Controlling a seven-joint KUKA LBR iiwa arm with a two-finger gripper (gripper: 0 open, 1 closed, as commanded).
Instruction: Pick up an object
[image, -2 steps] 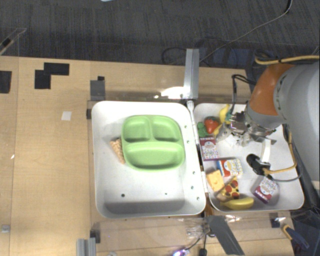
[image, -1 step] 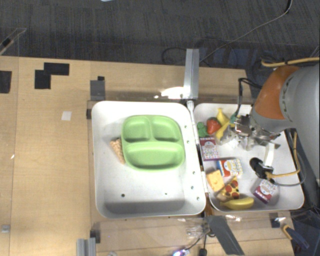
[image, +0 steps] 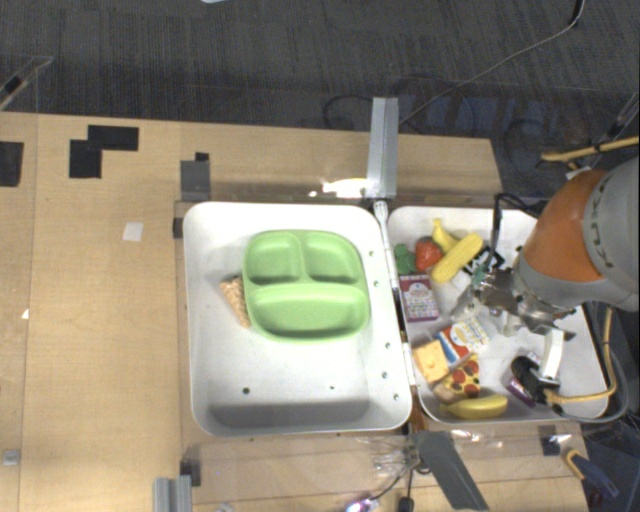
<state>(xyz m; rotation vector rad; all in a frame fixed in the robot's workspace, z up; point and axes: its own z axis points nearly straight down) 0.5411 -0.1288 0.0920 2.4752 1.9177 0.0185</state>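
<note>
Listing what you have to work with, bin by bin.

Left shallow white bin (image: 210, 330): one light-green three-compartment plastic tray (image: 304, 283), lying flat near the middle; one tan, speckled cracker-like piece (image: 235, 298) tucked against the tray's left edge, partly under it.

Right shallow white bin (image: 590, 375): a crowded heap of toy food. Far end: a yellow plastic corn-cob shape (image: 457, 257) lying slantwise, touching a red strawberry-like piece (image: 428, 256) and a green piece (image: 404, 258). Middle: a small purple-and-white printed carton (image: 418, 297) beside the bin's left wall. Near end: a yellow wedge of toy cheese (image: 430, 360), a red-and-white packet (image: 456, 345), a pizza-slice piece (image: 462, 379), a yellow plastic banana (image: 477, 406) along the near wall, and a dark purple item (image: 524, 381), too small to identify.

Arm: the grey two-finger gripper (image: 487, 300) hangs over the middle of the right bin, above the packets, with the orange band behind it. Whether the fingers are spread or closed, you cannot tell; clutter and wrist hardware mask them, and nothing is visibly between them.

Handling notes, as judgement: everything here looks light, hollow and rigid, so weight should not trouble you. Smooth, rounded plastic will likely slip, so take the corn-cob or banana across the narrow middle, not lengthwise. The carton offers flat opposing faces and may grip best, though it could crush. Tightly packed neighbours may block a finger, so favour pieces with open space beside them.
</note>
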